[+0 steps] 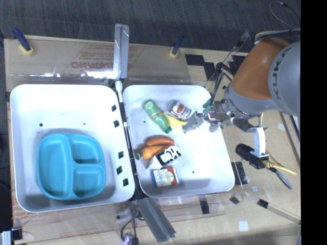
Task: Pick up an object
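Sat at about three o'clock in the right bin [217,180], just inside its rim: the gripper [200,121], hanging low from the grey arm [265,80] that came in from the right, wrist bent toward nine o'clock. Looked spread, those fingers, with nothing seen between them, though hard to be sure at this size. Lay nearest, at ten o'clock from the gripper: a small can [180,109], touching a yellow piece [176,120] and a green bottle [156,115]. Judged light, stiff and smooth, so likely to roll or slip; best taken across its round sides. Farther off at seven o'clock: carrots [156,146], a black-and-white piece [168,156] and a carton [164,177]. Rested in the left bin [25,98]: a blue tray [71,166]
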You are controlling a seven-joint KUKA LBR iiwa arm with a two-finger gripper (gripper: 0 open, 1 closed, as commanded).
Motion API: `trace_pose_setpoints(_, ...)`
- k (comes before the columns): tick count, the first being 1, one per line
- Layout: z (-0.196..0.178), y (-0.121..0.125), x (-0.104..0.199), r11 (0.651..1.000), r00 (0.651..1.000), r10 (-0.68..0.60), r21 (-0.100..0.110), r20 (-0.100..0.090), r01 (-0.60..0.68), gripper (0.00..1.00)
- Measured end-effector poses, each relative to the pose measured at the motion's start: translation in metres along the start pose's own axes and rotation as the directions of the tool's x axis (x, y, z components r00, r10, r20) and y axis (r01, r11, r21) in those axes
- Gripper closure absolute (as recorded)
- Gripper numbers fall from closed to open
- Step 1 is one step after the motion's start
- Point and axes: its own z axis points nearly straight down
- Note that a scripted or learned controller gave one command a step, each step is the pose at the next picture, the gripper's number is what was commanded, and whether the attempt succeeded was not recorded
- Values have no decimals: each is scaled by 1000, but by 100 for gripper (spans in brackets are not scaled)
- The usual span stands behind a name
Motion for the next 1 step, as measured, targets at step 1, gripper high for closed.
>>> trace_pose_setpoints(1,97,57,28,959,959,-285,-1,1,285,0)
